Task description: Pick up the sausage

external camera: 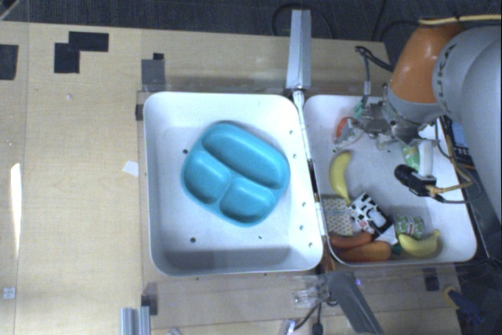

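Note:
The reddish-brown sausage (347, 239) lies in the front left corner of the right bin (463, 247), pressed against an orange elongated piece (367, 251) just in front of it. My gripper (362, 124) hangs low over the back left part of that bin, well behind the sausage and beyond the banana. A small red-orange item (344, 125) sits right at its left side; whether the gripper touches it is unclear.
A yellow banana (340, 175) lies along the right bin's left wall. Around the sausage are a black-and-white toy (365, 213), a grey mesh piece (336, 209) and a green-yellow item (416, 236). The left bin (165, 247) holds a blue divided plate (235, 171).

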Motion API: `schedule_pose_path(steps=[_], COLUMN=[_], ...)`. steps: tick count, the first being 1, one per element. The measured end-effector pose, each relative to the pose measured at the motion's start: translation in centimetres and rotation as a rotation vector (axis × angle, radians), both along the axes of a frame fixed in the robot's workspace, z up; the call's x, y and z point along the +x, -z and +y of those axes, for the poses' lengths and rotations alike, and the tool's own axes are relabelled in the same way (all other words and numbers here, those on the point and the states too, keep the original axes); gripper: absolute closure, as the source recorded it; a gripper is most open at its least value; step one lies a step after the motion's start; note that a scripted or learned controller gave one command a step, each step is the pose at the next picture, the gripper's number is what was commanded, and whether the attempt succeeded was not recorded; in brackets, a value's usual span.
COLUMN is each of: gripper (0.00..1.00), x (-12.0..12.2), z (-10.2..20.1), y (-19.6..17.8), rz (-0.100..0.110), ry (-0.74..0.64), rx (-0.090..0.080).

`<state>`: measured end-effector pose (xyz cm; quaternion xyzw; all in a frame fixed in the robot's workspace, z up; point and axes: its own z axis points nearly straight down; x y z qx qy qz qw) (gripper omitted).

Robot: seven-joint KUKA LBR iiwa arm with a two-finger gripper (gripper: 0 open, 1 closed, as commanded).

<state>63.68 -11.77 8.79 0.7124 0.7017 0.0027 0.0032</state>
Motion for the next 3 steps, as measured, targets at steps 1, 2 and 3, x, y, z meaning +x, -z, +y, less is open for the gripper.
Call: schedule_pose_path(steps=[1, 2, 3], gripper=[0.0, 1.0, 0.0], x=[3.4, 3.7, 3.7], z=[0.9, 1.0, 1.0], y=[0.0, -1.3, -1.3], rz=[0.0, -0.006, -0.006], ry=[-0.008, -0.012, -0.013], rx=[0.0, -0.001, -0.001])
